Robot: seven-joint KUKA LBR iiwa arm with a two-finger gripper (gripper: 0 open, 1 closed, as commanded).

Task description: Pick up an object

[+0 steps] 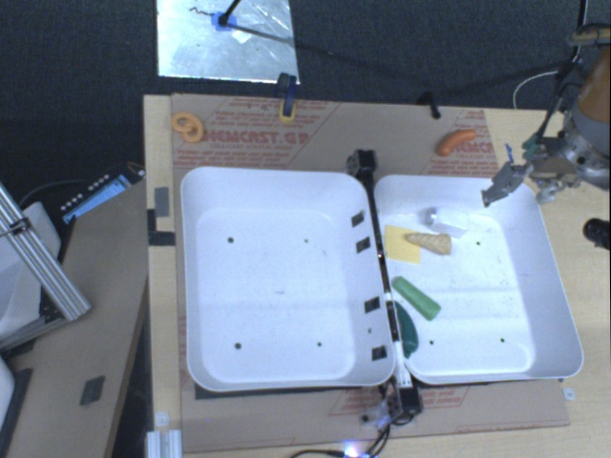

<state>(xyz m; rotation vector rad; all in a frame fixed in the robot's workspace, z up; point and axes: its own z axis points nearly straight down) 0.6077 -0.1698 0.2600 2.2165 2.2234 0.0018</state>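
Above the right bin's (pixel 558 284) far corner, the gripper (pixel 520 181) appears spread and empty; the green object (pixel 416 297) could be missed if descent is misaligned.

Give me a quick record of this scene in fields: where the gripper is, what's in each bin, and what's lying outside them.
gripper: above the far right corner of the right bin, nothing seen between its fingers
right bin: holds a yellow wedge, a tan cone-shaped piece, a small clear item, a green block, a dark green piece
left bin: white, shallow
outside bins: orange sausage-shaped toy and orange ring on the board
task status: no object picked up yet
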